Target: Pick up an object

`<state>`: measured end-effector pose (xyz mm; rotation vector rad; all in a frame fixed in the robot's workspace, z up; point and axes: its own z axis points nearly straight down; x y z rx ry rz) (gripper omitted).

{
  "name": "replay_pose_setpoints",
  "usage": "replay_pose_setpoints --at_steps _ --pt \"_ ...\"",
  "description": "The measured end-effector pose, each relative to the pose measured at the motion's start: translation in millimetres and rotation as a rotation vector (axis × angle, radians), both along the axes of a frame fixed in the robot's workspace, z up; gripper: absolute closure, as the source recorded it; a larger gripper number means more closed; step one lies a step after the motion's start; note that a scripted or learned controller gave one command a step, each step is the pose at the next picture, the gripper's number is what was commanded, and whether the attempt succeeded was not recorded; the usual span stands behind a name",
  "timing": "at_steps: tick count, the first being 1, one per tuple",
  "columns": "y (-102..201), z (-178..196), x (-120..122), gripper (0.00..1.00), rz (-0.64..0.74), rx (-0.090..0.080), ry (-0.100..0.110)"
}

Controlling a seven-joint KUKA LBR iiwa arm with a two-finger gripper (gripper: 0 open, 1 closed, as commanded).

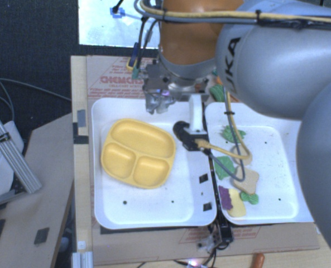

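Observation:
A yellow three-compartment plate (pixel 137 152) lies flat in the left white bin (pixel 100 200), towards its left side. My gripper (pixel 156 104) hangs over the far edge of that bin, just beyond the plate's far right rim and apart from it. Nothing shows held under it. In the right bin (pixel 282 172) lie several small pieces: a green leafy one (pixel 233 133), another green one (pixel 223 166), a tan one (pixel 249 181), a purple one (pixel 225 196) and a yellow one (pixel 237 207).
The grey arm covers the upper right of the view and part of the right bin. The bins rest on brown cardboard (pixel 115 77). A metal frame (pixel 12 155) stands at the far left.

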<state>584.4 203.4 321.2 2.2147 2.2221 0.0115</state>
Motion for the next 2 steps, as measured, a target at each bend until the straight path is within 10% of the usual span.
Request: replay_pose_setpoints --at_steps 1,2 --pt "32.1 -154.8 -10.3 1.0 0.003 -0.004 0.017" --pt "32.2 -113.5 -98.0 1.0 0.003 -0.001 0.013"
